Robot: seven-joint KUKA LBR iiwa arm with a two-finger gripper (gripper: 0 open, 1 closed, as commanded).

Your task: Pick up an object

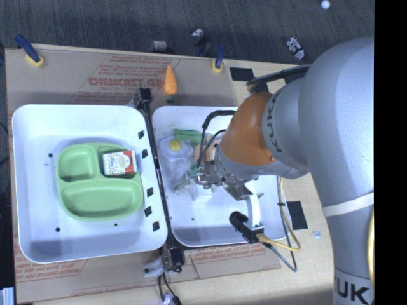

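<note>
1. The end effector (198, 175) is down inside the right bin (206, 229), over the left half of its floor. It is seen from above with the wrist stacked over it, so I can't tell how wide it stands or whether anything is in it.
2. Candidate pick objects are all in the right bin, upper left part:
   - A pale translucent item (180, 171) is just left of the end effector. Its outline is hard to make out against the white floor, and I can't tell if they touch.
   - A yellow item (174, 147) sits above that, near the bin's left wall.
   - A green item (188, 135) is just above and right of the yellow one. Its right end is cut off by cabling.
3. The orange band (245, 138) and the grey arm (331, 119) cover the bin's upper right part, so its contents there are hidden.
4. The left bin (38, 224) holds a green divided tray (95, 199) lying flat.
5. A small red-and-white box (118, 163) sits in the tray's upper right compartment. Its print is too small to read.
6. On the worktop (95, 75), an orange carrot-shaped thing (170, 80) lies just beyond the gap between the bins.
7. Blue clamps sit at the far edge, one at the left corner (29, 49) and one further right (219, 57).
8. A few small bits on the dark floor (95, 11) beyond are too small to identify.
</note>
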